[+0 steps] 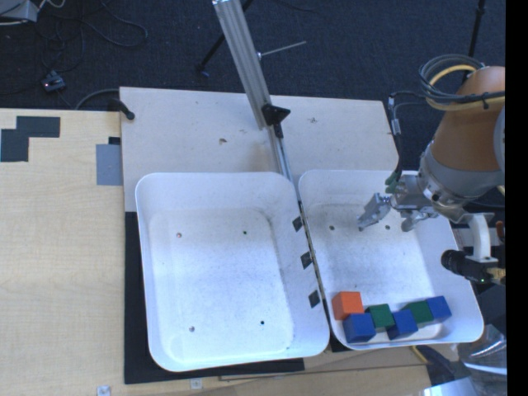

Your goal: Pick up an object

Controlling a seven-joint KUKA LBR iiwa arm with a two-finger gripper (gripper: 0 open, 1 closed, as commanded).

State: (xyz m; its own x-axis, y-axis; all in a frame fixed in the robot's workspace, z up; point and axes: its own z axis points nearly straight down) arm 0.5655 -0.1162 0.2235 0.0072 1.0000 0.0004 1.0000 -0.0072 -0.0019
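Several small cubes lie in a row along the near wall of the right bin (pixel 323 181): an orange cube (pixel 347 303), a blue cube (pixel 359 327), a green cube (pixel 380 315), another blue cube (pixel 403 323), a second green cube (pixel 420 311) and a blue cube (pixel 438 307) at the right end. My gripper (pixel 388 219) hangs over the far part of that bin, well back from the cubes. It is open, its two fingers spread apart with nothing between them.
The left bin (pixel 157 190) sits beside the right one, the two meeting at a shared ridge with black clips (pixel 307 259). A slanted aluminium bar (pixel 247 64) rises behind the bins. Light wooden boards (pixel 58 246) cover the bench to the left.
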